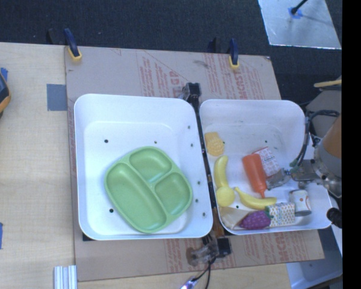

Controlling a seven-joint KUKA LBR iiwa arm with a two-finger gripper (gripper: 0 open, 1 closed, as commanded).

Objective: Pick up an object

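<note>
The claw hangs low in the right white bin, beside an orange plastic carrot; whether it is spread or pinching cannot be told. A green divided plastic plate lies in the left white bin.

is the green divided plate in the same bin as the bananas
No, the green divided plate lies alone in the left bin, while the bananas sit in the right bin.

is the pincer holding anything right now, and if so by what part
Cannot be told. The pincer sits low in the right white bin, beside the orange carrot-shaped toy and a red-and-white packet, but no object shows between its tips.
</note>
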